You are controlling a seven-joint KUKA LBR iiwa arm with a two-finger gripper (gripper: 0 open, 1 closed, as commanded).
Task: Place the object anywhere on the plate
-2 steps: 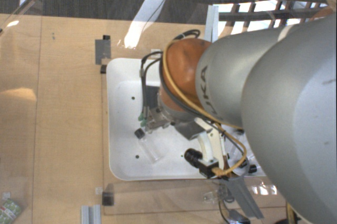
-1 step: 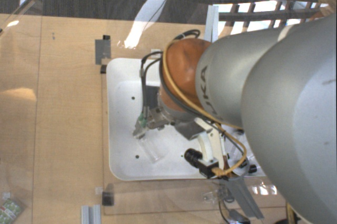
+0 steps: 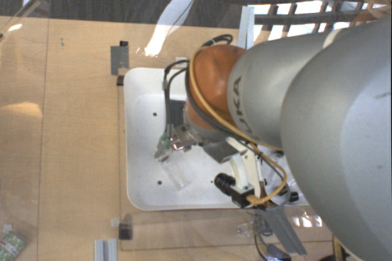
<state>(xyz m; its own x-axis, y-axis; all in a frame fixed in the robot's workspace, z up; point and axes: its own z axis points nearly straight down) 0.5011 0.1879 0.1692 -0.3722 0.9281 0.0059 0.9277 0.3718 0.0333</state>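
The tool (image 3: 166,146) is hanging low over the white bin (image 3: 138,131) at middle left of the frame, its grip impossible to tell, a faint clear object (image 3: 176,175) lying just below it, so descending squarely seems wise.

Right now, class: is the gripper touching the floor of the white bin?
Cannot tell. In the camera view the gripper hangs low over the white bin, but the slanted look down shows neither contact nor a plain gap beneath it.
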